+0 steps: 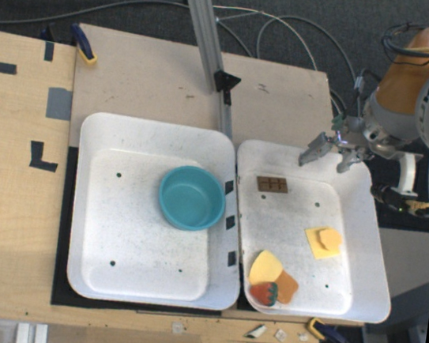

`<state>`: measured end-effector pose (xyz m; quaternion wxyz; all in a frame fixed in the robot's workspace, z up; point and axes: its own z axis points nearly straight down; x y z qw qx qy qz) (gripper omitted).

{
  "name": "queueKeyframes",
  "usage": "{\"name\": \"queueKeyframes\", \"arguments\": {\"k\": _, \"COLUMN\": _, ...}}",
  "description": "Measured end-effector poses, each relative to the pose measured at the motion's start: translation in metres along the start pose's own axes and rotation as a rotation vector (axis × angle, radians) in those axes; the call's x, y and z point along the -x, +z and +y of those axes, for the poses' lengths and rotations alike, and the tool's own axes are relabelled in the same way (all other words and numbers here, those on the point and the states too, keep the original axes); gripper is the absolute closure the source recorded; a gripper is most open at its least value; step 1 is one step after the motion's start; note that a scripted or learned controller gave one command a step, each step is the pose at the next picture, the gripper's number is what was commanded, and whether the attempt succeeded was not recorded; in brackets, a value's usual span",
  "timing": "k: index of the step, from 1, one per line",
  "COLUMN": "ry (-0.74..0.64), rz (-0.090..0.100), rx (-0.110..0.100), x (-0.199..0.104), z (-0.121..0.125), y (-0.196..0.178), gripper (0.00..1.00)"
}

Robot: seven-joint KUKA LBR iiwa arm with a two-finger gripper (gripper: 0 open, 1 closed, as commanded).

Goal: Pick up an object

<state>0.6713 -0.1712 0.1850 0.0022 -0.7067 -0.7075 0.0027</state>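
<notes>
Toy food pile (272, 282) | yellow block (324, 242) | chocolate bar (271, 185) | hand (330, 155) spread, empty

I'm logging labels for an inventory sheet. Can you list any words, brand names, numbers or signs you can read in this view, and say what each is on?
None: no readable text stands on anything.
Brown bar in the right bin: moulded squares, no lettering legible.
Blue bowl, yellow block, gripper: plain, no markings.
Small white scraps on the bench edge: too small to read.

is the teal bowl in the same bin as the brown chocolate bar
No, the teal bowl sits in the left bin, while the chocolate bar lies in the right bin.
</notes>
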Motion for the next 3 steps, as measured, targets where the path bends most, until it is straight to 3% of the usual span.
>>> {"name": "queueKeyframes", "arguments": {"k": 1, "ry": -0.001, "rz": 0.001, "rx": -0.001, "x": -0.009, "z": -0.002, "y": 0.061, "gripper": 0.0}}
{"name": "queueKeyframes", "arguments": {"k": 2, "ry": -0.002, "rz": 0.0, "rx": 0.006, "x": -0.01, "z": 0.0, "y": 0.046, "gripper": 1.0}}
{"name": "queueKeyframes", "arguments": {"k": 3, "ry": -0.001, "rz": 0.0, "rx": 0.012, "x": -0.017, "z": 0.009, "y": -0.008, "gripper": 1.0}}
